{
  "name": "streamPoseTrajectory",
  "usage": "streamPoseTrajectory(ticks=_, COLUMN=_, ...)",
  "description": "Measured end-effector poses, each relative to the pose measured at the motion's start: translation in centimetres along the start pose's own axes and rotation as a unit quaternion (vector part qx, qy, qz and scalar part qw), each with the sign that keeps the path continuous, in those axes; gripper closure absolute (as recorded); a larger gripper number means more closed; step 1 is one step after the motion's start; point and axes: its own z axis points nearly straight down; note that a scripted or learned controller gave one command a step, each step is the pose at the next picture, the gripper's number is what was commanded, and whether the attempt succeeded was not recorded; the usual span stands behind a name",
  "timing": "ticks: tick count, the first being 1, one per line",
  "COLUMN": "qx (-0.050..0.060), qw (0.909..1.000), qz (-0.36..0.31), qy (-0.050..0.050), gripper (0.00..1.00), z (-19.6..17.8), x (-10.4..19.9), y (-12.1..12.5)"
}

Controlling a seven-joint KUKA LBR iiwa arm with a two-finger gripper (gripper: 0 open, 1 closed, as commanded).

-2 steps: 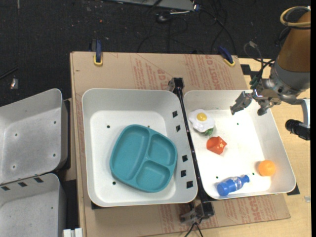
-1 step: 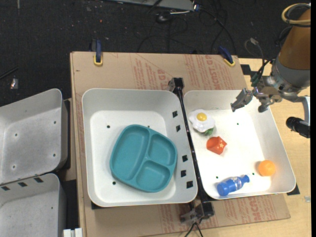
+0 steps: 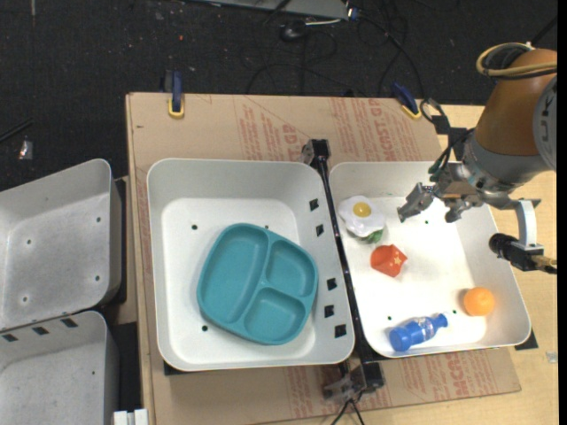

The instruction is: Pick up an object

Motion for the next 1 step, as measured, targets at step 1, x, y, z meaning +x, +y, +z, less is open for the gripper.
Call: streamPoseTrajectory(ticks=1, qx=0.0, qw=1.0, qz=0.0, qy=0.0, gripper=0.0, z=6.26, x=0.45, y=0.43)
